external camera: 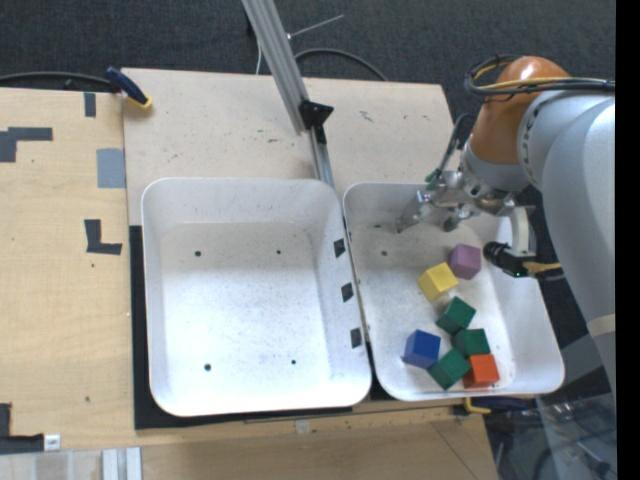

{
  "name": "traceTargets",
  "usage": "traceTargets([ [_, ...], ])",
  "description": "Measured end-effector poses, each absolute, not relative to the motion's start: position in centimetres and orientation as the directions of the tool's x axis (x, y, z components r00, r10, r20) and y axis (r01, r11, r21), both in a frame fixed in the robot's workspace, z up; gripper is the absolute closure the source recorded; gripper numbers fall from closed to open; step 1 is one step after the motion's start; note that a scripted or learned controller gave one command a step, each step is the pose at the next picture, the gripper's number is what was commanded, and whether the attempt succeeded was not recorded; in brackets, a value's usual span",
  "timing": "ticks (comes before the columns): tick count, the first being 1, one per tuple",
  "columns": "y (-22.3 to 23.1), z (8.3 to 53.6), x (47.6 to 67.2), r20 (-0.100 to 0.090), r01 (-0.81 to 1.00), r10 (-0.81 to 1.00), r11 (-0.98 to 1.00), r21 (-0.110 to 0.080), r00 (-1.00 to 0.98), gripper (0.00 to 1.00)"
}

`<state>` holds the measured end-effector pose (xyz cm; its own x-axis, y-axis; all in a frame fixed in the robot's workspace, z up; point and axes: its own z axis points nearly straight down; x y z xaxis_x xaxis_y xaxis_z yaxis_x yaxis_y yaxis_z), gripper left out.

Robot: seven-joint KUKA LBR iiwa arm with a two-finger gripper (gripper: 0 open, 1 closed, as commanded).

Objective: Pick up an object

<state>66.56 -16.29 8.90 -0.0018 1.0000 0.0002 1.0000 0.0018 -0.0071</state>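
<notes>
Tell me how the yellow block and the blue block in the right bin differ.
The yellow block lies farther up the right bin, close beside the purple block; the blue block lies lower, next to a green block. Yellow is nearer the gripper. Both look like small cubes of similar size.

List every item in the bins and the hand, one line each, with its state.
hand: above the right bin's far end, holding nothing
purple block: loose, beside yellow
yellow block: loose
blue block: loose
green blocks: three, clustered near the orange one
orange block: at near rim
</notes>
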Motion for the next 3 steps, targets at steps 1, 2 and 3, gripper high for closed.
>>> traceTargets([
  [1, -16.2, 10.3, 66.8, -0.001, 1.000, 1.000, 0.004, -0.001, -0.004, 1.00],
  [2, -16.9, 16.4, 67.0, -0.002, 1.000, 1.000, 0.001, 0.006, -0.001, 1.00],
  [3, -16.2, 21.2, 66.6, -0.001, 1.000, 1.000, 0.002, 0.004, -0.002, 1.00],
])
